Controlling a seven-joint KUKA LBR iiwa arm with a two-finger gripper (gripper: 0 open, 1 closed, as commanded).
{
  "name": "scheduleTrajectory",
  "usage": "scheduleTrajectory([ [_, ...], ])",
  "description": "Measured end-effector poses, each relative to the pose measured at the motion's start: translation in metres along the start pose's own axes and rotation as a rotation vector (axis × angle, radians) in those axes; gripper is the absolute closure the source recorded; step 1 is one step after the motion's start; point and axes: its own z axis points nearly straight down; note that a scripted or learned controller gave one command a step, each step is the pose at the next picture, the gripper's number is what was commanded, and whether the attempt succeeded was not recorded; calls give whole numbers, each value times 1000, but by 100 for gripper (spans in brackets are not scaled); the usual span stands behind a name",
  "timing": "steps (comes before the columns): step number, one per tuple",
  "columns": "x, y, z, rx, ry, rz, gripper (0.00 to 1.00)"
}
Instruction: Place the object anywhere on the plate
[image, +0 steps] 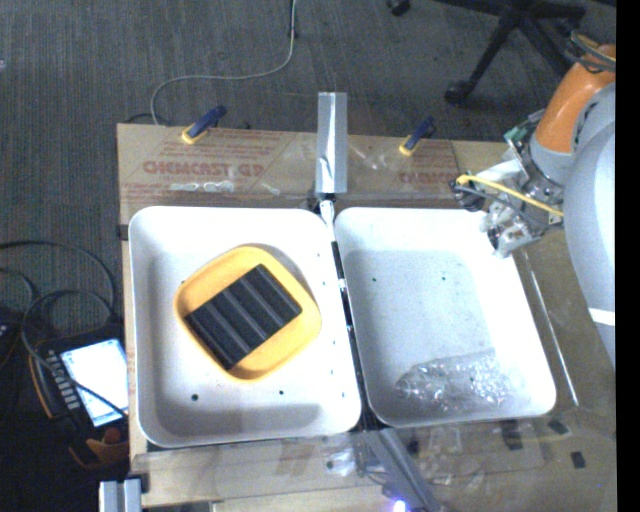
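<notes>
So, object: crinkled clear plastic piece, right bin, near front edge
plate: yellow with dark ribbed insert, left bin
gripper: above right bin's back-right corner, opening unclear
advice: descend centred on plastic, grip firmly, clear the divider

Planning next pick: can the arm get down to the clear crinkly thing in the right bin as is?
Probably yes. The clear crinkly object lies alone on the right bin's floor near its front edge, with nothing over or beside it. The claw hangs over the same bin's far right corner, so the way looks free.
</notes>
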Motion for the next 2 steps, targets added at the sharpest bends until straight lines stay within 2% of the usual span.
scheduleTrajectory([
  [1,7,-12,57,11,10,-147,100],
  [2,-2,-2,12,3,-3,22,100],
])
